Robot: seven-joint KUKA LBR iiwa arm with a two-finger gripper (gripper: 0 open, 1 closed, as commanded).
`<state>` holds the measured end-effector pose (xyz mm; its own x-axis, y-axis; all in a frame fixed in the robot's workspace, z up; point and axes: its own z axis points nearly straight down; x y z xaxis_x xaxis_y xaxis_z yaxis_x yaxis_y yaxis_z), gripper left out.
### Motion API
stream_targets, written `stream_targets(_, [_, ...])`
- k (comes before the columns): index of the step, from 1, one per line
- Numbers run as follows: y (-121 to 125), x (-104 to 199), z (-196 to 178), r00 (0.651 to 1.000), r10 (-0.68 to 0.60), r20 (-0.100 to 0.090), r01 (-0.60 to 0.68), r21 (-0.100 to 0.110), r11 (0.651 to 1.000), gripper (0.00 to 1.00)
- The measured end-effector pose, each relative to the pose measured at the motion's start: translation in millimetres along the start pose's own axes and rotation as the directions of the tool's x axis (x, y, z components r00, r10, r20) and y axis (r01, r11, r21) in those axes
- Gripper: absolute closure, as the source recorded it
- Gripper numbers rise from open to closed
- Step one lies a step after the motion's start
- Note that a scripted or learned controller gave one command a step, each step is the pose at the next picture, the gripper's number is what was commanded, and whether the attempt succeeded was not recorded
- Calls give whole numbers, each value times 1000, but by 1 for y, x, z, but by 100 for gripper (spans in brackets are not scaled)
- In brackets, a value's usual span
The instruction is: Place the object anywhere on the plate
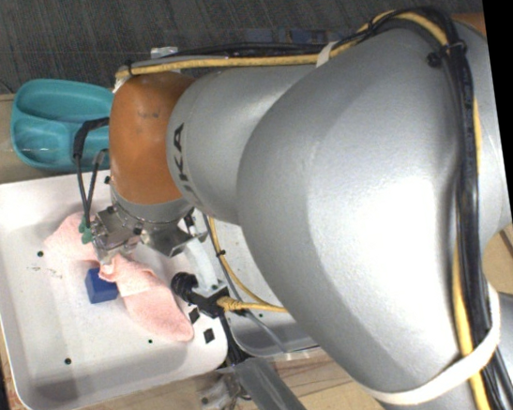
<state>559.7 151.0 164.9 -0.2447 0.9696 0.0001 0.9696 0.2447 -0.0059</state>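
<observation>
A pink plate [152,304] lies in the left white bin [25,308], partly under the arm. A small blue block [100,287] rests at the plate's left edge, on or just beside it. My gripper [105,238] hangs low over the plate's upper part, just above the blue block. Its fingers are hidden by the wrist and the cables. The big grey arm with its orange band [143,139] covers the right half of the view.
A teal bowl-shaped object [56,123] sits outside the bin at the upper left. The right bin [257,341] is almost wholly hidden beneath the arm. Bare white floor lies in the left bin's lower left part.
</observation>
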Motion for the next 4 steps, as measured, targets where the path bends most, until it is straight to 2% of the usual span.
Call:
stream_targets(1, [-42, 59, 1, 984, 178, 1, -178, 1, 984, 100])
stream_targets(2, [-49, -15, -64, 990, 140, 0, -140, -4, 990, 100])
stream_targets(3, [22, 11, -17, 992, 123, 1, -123, 0, 992, 100])
stream_targets(4, [-32, 20, 4, 995, 103, 0, -103, -1, 995, 100])
